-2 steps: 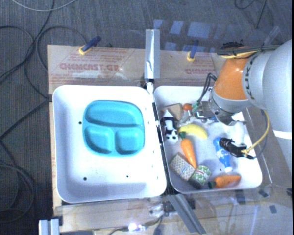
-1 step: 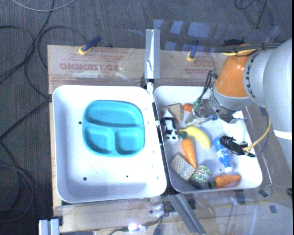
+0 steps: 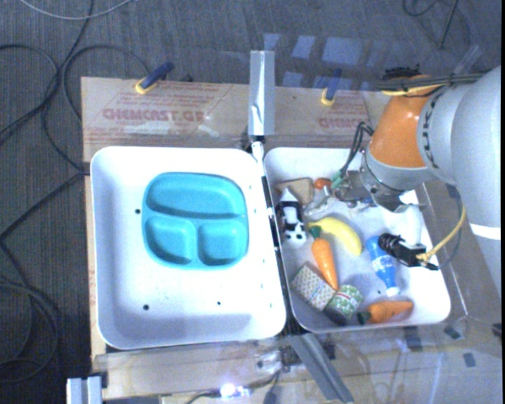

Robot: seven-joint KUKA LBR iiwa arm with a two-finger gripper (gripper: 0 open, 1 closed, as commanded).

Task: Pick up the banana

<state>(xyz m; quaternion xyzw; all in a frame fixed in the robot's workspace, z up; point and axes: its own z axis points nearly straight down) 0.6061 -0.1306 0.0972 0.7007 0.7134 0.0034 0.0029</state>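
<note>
The yellow banana (image 3: 342, 233) lies in the right bin (image 3: 438, 305), near its middle, curving from upper left to lower right. My gripper (image 3: 337, 194) hangs over the back of that bin, just above and slightly left of the banana's upper end. The grey wrist and orange band (image 3: 400, 137) cover the bin's back right corner. I see nothing held in the gripper.
An orange carrot (image 3: 324, 262) lies against the banana's lower left. A black-and-white cow toy (image 3: 291, 222) stands at its left. A blue bottle (image 3: 383, 269), a second carrot (image 3: 390, 310) and patterned blocks (image 3: 313, 286) crowd the front. The left bin (image 3: 118, 310) holds a blue divided tray (image 3: 196, 219).
</note>
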